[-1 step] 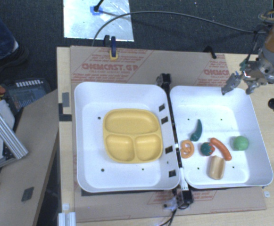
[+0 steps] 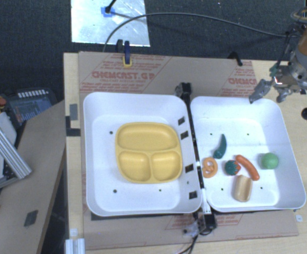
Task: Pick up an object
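White bins are shown side by side: the left bin [image 2: 98, 142] holds a yellow divided tray [image 2: 145, 151]; the right bin [image 2: 285, 142] holds a pretzel [image 2: 210, 167], green pepper [image 2: 220, 146], sausage [image 2: 248, 166], green ball [image 2: 270, 160] and bread roll [image 2: 242, 188]. The gripper [image 2: 272, 91], fingers spread and holding nothing, is seen above the right bin's far edge.
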Robot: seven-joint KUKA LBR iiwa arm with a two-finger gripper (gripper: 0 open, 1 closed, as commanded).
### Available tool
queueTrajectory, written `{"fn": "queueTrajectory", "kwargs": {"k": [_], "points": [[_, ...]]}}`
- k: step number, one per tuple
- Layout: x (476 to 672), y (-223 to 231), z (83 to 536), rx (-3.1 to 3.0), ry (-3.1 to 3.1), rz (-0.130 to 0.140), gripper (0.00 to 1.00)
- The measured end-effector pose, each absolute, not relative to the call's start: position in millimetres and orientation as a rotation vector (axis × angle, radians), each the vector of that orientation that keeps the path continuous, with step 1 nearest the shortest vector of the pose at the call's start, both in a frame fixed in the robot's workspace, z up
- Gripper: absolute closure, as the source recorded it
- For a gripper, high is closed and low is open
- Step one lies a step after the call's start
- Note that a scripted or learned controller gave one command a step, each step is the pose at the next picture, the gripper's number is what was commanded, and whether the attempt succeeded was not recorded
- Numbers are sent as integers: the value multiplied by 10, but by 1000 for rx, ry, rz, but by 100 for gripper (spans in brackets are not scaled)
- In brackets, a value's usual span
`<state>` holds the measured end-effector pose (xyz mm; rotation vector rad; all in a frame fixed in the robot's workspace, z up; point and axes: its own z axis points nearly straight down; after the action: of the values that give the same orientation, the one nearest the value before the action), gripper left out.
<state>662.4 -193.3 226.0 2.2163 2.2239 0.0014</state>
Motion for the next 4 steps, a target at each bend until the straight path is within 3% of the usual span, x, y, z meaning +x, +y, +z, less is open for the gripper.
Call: {"fn": "queueTrajectory", "kwargs": {"k": [2,3,4], "points": [[6550,-1773,1117,2216,2229,-1,0],[6557,-1768,839,2214,2229,0,0],[6574,-1769,971,2209,2227,5,100]]}}
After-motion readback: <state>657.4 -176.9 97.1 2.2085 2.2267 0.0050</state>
